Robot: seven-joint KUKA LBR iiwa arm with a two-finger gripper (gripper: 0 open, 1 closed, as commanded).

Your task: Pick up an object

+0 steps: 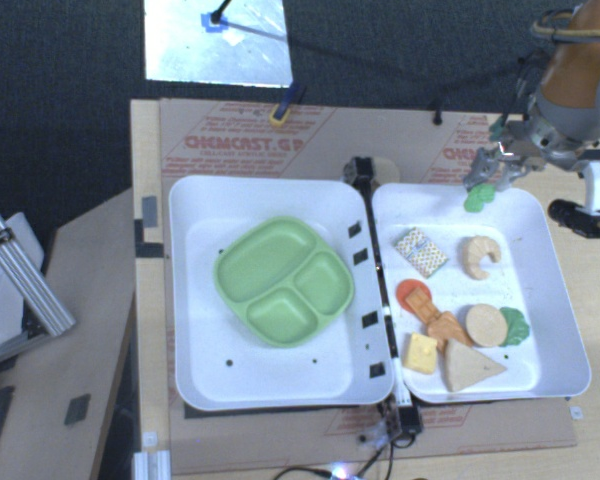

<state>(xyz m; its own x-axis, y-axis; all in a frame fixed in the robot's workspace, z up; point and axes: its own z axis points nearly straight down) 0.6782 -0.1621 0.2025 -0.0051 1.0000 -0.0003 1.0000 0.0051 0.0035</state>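
Above: pincer [488, 173] over the right bin [555, 298], far rim.
I cannot tell its spread; the small green piece [478, 199] beneath, hugging the wall, may slip my grasp.

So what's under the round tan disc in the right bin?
A green leafy piece pokes out from beneath the disc on its right side. How far it extends underneath is covered; the orange piece lies beside it.

A: Lighting check?
B: Bright, even, overhead. Both white bins [280, 393] close to blown out, shadows under the objects faint and soft.
A: Glare?
B: Metal sheet [217, 28] at top shows patchy shine. Dark backdrop falls off to near black.
A: Sharpness?
B: Soft overall, low-res. Arm [577, 63] slightly blurred at right.
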